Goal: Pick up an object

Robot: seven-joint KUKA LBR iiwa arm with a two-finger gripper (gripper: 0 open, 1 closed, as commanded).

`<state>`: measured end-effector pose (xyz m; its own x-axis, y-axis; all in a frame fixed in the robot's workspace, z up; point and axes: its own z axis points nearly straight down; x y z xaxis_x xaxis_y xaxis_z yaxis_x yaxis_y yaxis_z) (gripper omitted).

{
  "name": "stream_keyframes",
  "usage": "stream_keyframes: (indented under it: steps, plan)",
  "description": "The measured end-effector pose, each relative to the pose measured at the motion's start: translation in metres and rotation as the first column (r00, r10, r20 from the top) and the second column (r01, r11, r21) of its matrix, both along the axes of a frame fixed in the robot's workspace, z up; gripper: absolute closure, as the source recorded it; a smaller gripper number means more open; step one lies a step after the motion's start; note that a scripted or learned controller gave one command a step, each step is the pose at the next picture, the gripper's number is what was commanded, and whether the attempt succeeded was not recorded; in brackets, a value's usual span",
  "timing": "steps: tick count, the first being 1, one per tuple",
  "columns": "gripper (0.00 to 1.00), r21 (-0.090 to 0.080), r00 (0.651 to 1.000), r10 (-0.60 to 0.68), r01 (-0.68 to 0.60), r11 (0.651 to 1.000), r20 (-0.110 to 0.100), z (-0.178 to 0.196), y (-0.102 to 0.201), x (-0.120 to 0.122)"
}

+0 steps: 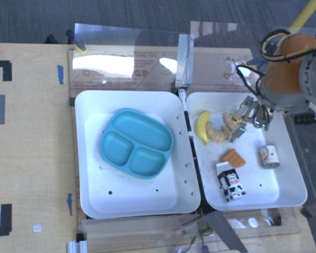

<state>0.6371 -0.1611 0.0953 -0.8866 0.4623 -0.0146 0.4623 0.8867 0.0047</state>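
In the left white bin (89,194) a turquoise plastic plate with three compartments (137,143) lies flat, well apart from everything else and no part of the work at hand.

Across the divider, in the right white bin (292,194), a small yellow toy banana (202,126) curves along the inner wall, and touching its lower end is a tan, croissant-shaped toy pastry (221,133). To my eye that pastry is the thing being gone for. It looks light and stiff, probably smooth moulded plastic, so it may slide or twist; I would take it across its narrow middle, not its tapering ends. The banana beside it is the real nuisance, leaving little room for a finger on that side.

Below sit a flat orange cracker-like piece (233,158) and a black-and-white boxy toy (230,183), both near but out of the way.

The two-finger gripper (243,119) hangs just above the pastry's right end, fingers spread apart, with nothing between them that I can see.

Further right, a small white can lying on its side (269,156) is well apart.
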Motion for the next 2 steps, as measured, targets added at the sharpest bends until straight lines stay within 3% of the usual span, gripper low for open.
stream_keyframes:
  steps: [1,2]
  plan:
    - [1.00,-0.009,1.000,0.002,-0.002,1.000,0.027,0.017,-0.001,0.007]
    - [1.00,0.005,0.950,-0.312,0.312,0.950,-0.002,-0.004,0.048,-0.007]
